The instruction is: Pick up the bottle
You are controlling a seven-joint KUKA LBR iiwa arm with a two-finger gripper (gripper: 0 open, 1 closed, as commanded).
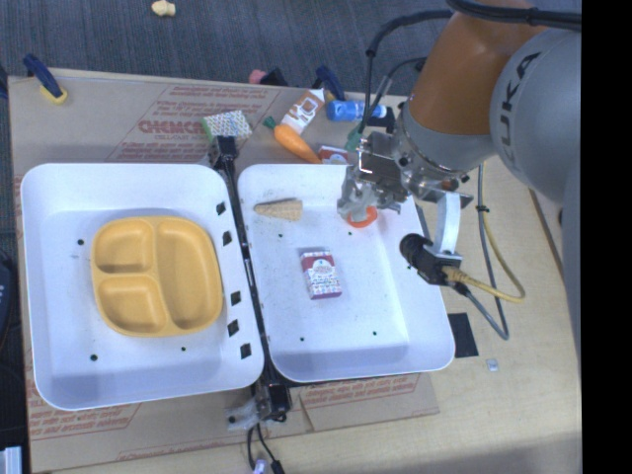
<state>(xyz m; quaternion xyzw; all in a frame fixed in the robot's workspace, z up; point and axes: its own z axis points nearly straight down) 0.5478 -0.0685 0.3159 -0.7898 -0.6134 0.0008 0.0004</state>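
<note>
at the far edge of the right shallow white plastic bin (434, 336), near its far right corner, my grey two-finger gripper (360, 203) hangs over a small orange-red thing (361, 217) that peeks out just beneath it; i cannot tell what that thing is, nor whether it lies inside the rim or on it. the bottle i judge to be the task's one, a small white bottle with an orange label and a green cap (297, 115), lies tilted on the brown cardboard sheet (148, 117) beyond the far edge of this bin, outside both bins, just beside an orange carrot-shaped toy (293, 142) and near a blue object (344, 111). the risk as i judge it: i am placed over the wrong thing, so a close here would take the orange-red piece or nothing, and a descent could strike the bin's rim. reaching for the bottle instead, i could nudge the carrot or roll the bottle, since it lies on its side. how wide i stand i cannot tell; my own housing hides it, and nothing shows as held. in the bin with me lie a tan cone-shaped piece (278, 208) near the far left corner and a small red and white packet (320, 273) about the middle, both well apart from me. the left white bin (39, 265) bears a yellow three-part plastic plate (156, 275).
</note>
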